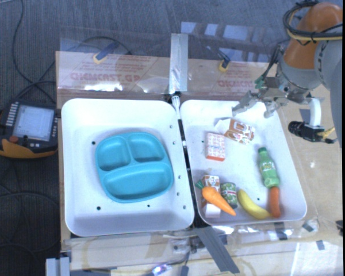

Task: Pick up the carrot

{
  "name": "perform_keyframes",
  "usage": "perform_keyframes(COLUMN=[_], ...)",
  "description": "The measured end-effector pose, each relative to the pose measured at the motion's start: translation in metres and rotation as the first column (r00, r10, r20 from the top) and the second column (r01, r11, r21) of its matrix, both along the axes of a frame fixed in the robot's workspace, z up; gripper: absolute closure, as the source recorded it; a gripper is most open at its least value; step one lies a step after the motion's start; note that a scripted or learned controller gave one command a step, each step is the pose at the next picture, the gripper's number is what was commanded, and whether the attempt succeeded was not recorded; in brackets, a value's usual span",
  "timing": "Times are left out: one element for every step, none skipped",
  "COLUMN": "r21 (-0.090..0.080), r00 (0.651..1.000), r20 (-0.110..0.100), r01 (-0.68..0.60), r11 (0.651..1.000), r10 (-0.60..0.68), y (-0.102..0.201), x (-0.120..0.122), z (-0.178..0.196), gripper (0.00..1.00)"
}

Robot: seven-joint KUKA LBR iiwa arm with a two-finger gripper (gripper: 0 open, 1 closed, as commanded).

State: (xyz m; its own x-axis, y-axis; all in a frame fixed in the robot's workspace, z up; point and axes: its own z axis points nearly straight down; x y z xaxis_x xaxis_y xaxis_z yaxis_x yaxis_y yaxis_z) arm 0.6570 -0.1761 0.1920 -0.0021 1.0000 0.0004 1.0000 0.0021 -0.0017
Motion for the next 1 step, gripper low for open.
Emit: perform_keyframes(r21=[-0.014], r00=[0.989], r20=[0.028], r01=[-0.146], r11=[0.989], r10=[0.147], y=[0.0321], x=[-0.0381], z=[-0.0725], gripper=[0.0])
